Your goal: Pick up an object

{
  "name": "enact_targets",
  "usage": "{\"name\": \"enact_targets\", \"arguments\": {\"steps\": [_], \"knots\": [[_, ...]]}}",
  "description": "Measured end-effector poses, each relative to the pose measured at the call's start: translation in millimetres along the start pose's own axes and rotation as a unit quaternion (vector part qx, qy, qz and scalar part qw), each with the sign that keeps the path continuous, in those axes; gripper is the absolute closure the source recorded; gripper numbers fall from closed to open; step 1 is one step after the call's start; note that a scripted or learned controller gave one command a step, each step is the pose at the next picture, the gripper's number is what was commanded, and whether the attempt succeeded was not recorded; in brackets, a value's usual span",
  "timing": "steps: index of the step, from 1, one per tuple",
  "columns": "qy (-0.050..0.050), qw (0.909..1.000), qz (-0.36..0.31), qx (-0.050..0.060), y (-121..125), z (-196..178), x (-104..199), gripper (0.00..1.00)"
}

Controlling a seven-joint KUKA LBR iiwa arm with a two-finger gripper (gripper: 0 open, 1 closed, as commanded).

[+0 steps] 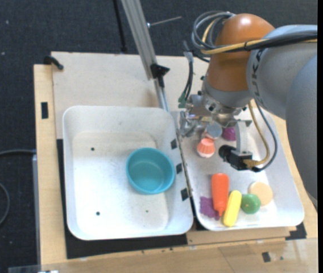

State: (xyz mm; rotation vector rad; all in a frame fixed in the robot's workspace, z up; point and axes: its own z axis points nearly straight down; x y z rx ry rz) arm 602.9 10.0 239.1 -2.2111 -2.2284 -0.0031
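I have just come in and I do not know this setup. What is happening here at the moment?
A grey and orange robot arm reaches in over the right bin, its wrist low near the bin's far left corner, close to a small pink-orange cup-like object. I cannot tell whether it holds anything. In the same bin lie an orange carrot-like piece, a yellow piece, a green ball and a tan round piece. The left bin contains a blue bowl.

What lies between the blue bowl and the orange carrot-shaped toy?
In the camera view, the adjoining rims of the two white bins lie between the blue bowl and the orange carrot-shaped toy. Otherwise there is bare bin floor.
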Motion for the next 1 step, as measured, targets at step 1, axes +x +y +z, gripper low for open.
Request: {"name": "enact_targets", "arguments": {"steps": [1], "knots": [[-0.001,1.0000,0.000,0.001,-8.1,9.2,54.1,1.00]]}}
